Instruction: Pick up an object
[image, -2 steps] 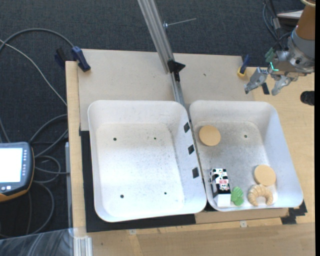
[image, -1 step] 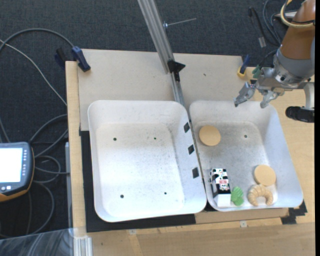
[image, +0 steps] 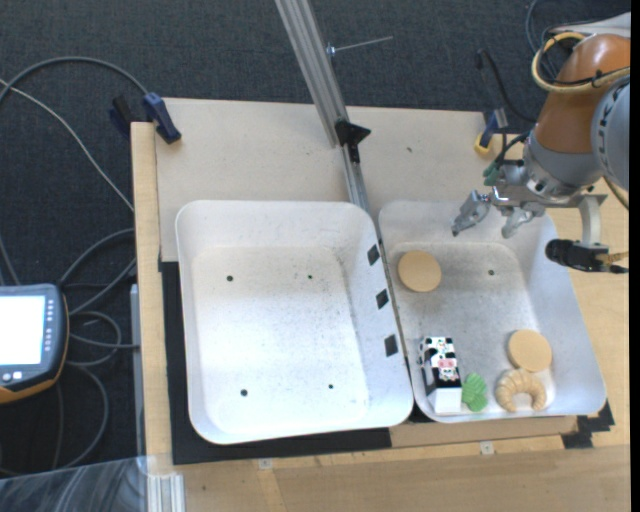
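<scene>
Two shallow white bins are seen side by side on a pale wooden tabletop (image: 250, 150). The left bin (image: 205, 240) is speckled with dark marks and shows four small dark holes in its floor. At the far left edge, one handheld screen unit (image: 25, 340) with an orange rim is cut off by the frame, and grey cables are trailed across the dark carpet. One blue clamp (image: 160, 115) is fixed at the tabletop's back left corner. One slanted metal rail (image: 325, 80) is cut off at the top.

In the right bin (image: 575, 310) five things are counted: two flat round tan discs, one (image: 419, 271) near the back left and one (image: 529, 350) near the front right; one small black-and-white box (image: 439, 362) at the front; one green lump (image: 473, 391) just beside it, too small to be made out; and one pale croissant-shaped piece (image: 524, 390) touching the front wall.

The end effector (image: 492, 218) is held above the back rim of the right bin, its two fingers spread wide with nothing between them. The arm is cut off at the right.
</scene>
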